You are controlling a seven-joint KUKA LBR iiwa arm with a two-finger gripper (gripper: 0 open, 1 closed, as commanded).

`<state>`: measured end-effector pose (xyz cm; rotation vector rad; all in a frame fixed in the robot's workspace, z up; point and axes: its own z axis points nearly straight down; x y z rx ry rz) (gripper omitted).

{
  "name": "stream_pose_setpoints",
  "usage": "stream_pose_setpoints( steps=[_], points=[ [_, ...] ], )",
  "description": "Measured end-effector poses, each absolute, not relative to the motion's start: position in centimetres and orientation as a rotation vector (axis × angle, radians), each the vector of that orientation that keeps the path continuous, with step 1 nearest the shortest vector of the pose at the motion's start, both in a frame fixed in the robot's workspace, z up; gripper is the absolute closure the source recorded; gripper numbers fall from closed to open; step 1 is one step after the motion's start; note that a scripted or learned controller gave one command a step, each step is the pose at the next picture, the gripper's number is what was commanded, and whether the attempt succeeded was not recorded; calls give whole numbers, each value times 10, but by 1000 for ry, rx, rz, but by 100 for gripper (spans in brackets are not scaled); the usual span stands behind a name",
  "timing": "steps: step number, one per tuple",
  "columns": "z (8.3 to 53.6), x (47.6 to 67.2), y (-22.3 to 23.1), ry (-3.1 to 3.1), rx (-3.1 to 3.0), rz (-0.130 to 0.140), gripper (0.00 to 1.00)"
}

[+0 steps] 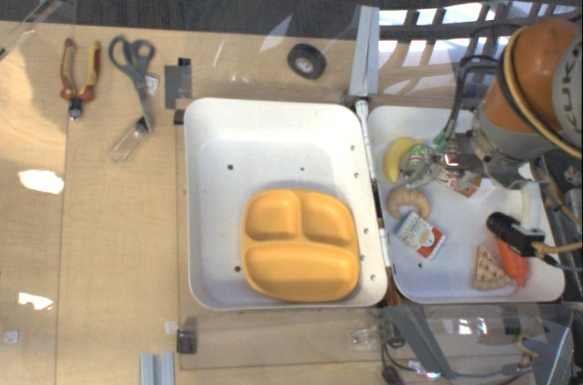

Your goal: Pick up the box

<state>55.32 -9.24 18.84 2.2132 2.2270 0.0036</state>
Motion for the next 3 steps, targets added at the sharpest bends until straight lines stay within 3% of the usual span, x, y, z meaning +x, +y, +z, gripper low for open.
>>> stream_pose_setpoints(
  steps=[1,2,3],
  points=[
    [90,545,-103,2354,2060,16,0],
    [91,513,-97,2191,2227,21,0],
    [102,516,-99,2185,2221,24,100]
  ],
)
